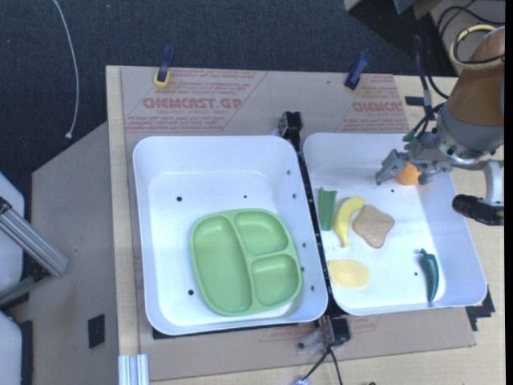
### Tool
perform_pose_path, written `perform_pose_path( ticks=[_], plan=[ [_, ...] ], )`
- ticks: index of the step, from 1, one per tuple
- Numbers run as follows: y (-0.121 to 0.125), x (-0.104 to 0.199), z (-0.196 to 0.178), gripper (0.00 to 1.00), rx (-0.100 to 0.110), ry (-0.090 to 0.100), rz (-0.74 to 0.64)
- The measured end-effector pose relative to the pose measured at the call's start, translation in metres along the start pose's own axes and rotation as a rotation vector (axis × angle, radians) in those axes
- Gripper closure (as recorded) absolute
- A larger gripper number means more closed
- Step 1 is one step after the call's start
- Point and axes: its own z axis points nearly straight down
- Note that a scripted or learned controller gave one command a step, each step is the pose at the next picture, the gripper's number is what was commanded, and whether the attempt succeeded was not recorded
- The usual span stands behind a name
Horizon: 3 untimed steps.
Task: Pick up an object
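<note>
In the right bin lie a small orange object, a yellow banana, a tan bread-like piece, a pale yellow disc, a green strip and a dark green pepper. My gripper hangs over the bin's far part, reaching in from the right. It is open, with its grey fingers spread to either side of the orange object. The orange object sits low between them, partly hidden by the wrist.
The left bin holds a light green divided plate. A black clip sits at the far end of the seam between the bins. Blue clamps pin the cardboard at the back. Cables run at the right edge.
</note>
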Motion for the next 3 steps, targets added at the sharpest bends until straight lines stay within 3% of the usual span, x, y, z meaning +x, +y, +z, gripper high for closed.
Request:
perform_pose_path(
  ticks=[1, 2, 3],
  plan=[
    [-0.008, -0.004, 0.047, 0.0, 0.005, 0.001, 0.001],
    [-0.006, -0.004, 0.033, 1.0, -0.002, -0.001, 0.001],
    [0.001, -0.012, -0.025, 1.0, -0.009, -0.003, 0.0]
  ],
)
